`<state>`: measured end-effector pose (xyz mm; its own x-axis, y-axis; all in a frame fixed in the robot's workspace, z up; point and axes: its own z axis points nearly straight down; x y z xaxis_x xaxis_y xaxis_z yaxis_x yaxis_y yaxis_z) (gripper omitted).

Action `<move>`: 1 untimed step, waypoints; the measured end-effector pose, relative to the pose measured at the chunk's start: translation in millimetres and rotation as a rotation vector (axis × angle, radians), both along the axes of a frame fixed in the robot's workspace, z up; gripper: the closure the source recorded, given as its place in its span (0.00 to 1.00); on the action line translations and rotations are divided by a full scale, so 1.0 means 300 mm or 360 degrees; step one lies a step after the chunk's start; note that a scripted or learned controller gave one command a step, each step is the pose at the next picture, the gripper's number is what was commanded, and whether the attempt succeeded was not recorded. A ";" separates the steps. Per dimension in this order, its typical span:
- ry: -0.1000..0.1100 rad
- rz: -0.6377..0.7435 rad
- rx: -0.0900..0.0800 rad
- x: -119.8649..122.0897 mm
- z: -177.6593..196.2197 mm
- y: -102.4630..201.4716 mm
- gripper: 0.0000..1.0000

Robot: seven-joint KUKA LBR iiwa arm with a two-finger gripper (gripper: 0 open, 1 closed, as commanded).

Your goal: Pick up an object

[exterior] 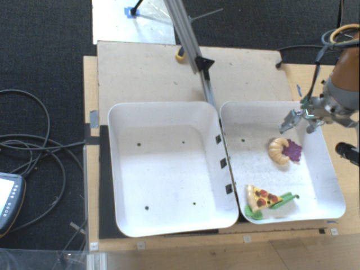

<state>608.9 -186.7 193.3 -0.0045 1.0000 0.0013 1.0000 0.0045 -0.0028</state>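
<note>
Two shallow white bins sit side by side on a pale wooden bench (140, 72), seen from above at a slant. The left bin (121, 117) shows a bare floor marked by a few small dark spots. The right bin (332, 198) holds all the objects on view. Near its middle lies a tan croissant-shaped toy (278, 151), touching a small purple object (293, 150) on the side toward the arm. Toward the bin's near edge rests a toy pizza slice (260, 196), its wide end close to the wall shared by the two bins, with a green piece (284, 200) lying along and partly under it.

The grey arm with its orange band (346, 69) enters from the right, and the gripper (300, 122) hangs over the far half of the right bin, just above and beyond the croissant and purple object. Its two metal fingers (288, 122) stand apart, with nothing between them.

A slanted metal pole (188, 35) crosses the bench toward the gap between the bins. Dark cables (34, 145) trail across the black floor on the left, beside a handheld screen device (8, 198) at the edge.
</note>
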 end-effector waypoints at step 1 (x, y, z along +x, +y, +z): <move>-0.0006 0.0003 -0.0003 0.003 0.009 0.000 0.00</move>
<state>609.9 -186.7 195.9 -0.0066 1.0000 -0.0006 1.0000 0.0066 0.0011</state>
